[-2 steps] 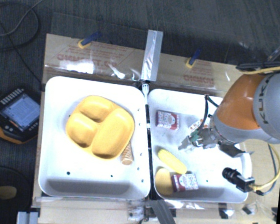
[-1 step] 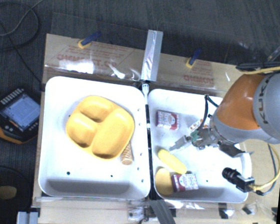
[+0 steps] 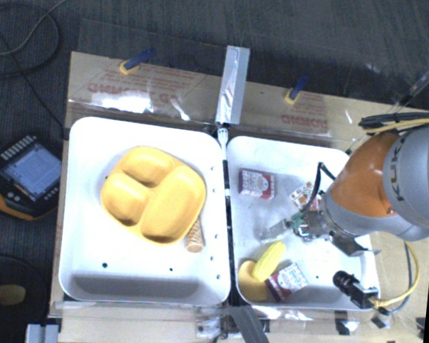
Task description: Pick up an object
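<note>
My one fixed camera looks down at a slant, framing left bin point(image 3: 79, 213) at nine o'clock, right bin point(image 3: 332, 153) and arm point(image 3: 399, 176) toward three.

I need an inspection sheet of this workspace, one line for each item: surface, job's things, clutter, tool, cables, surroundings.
Surface: wooden bench with two white bins, left bin and right bin, side by side.
Job's things: yellow divided plate and a small cone-like piece in the left bin; red packet, corn cob, second red packet and a small packet in the right bin.
Clutter: blue-and-yellow clips on the plastic sheet at the far edge.
Tool: tool low over the right bin's middle; fingers too unclear to judge.
Cables: black cable on the floor; yellow cable beside the arm.
Surroundings: dark carpet; orange handheld controller to the left.
</note>
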`<action>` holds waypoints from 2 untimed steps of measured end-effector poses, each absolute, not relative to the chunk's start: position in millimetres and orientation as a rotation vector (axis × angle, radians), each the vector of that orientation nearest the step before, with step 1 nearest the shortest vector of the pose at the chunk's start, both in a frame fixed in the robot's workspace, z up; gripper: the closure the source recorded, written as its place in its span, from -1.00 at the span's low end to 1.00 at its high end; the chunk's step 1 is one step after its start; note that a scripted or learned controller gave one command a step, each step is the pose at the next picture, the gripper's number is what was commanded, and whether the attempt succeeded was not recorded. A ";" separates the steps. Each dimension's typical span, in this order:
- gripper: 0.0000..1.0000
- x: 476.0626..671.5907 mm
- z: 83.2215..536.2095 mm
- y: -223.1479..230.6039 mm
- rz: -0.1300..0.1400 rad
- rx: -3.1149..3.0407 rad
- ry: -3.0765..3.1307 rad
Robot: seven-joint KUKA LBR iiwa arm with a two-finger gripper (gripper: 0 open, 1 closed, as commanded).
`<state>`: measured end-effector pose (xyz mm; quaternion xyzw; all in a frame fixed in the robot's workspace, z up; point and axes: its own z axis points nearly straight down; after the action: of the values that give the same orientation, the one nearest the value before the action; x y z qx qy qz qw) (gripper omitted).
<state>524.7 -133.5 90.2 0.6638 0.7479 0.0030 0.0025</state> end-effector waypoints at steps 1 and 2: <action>1.00 526.9 99.4 -132.4 0.016 2.080 2.346; 1.00 551.8 207.3 -95.5 -0.007 2.136 2.303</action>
<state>551.8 -95.5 207.3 0.6799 0.7333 -0.0021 0.0002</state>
